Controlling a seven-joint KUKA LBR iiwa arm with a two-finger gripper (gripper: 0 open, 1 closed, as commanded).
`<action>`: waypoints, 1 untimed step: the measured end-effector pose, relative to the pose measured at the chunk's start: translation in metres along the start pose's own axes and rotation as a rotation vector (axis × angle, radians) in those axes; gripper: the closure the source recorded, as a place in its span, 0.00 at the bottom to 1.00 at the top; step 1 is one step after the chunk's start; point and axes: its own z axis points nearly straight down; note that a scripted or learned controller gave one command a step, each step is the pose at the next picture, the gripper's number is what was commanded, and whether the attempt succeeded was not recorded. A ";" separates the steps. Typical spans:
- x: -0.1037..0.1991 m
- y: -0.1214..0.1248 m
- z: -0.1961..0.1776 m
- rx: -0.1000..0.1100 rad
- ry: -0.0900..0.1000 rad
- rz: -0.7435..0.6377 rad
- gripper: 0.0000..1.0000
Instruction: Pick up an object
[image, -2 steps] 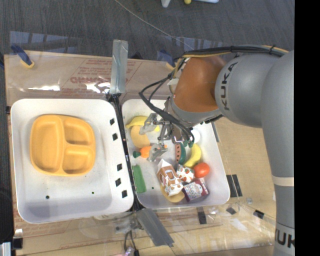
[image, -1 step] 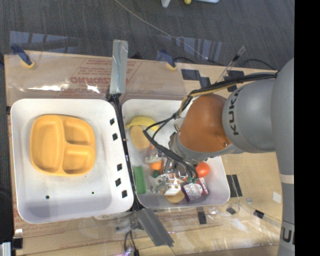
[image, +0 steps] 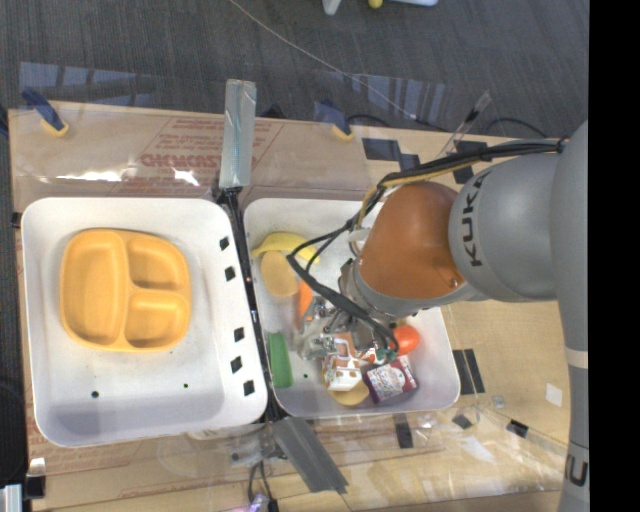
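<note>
Camera view: gripper (image: 335, 340) low in right bin (image: 440, 385), amid clutter; jaw opening cannot tell. Purple packet (image: 390, 380) just beside jaws, orange-white carton (image: 343, 370) beneath. Nothing lifted; grasp, raise left.

Bins (image: 130, 415): white plastic, smooth, with a soft sheen along the rims.
Tray (image: 125, 290): yellow plastic, three compartments, smooth, semi-matt.
Arm (image: 520, 225): grey casing, smooth, satin finish, light glare on the curve; band (image: 410, 245) orange, glossy.
Cables (image: 330, 240): black and yellow sheathing, smooth.
Counter (image: 150, 150): brown cardboard under clear glossy film, strips of grey and dark blue tape, the film creased and reflective.
Pouch (image: 392, 380): purple printed foil or plastic, shiny, crinkled.
Carton (image: 343, 368): white and orange printed packaging, looks like card.
Green piece (image: 279, 360): smooth plastic.
Floor (image: 120, 40): dark ribbed carpet, matt.
</note>
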 end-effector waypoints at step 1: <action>0.000 0.000 0.000 0.000 0.001 0.000 0.00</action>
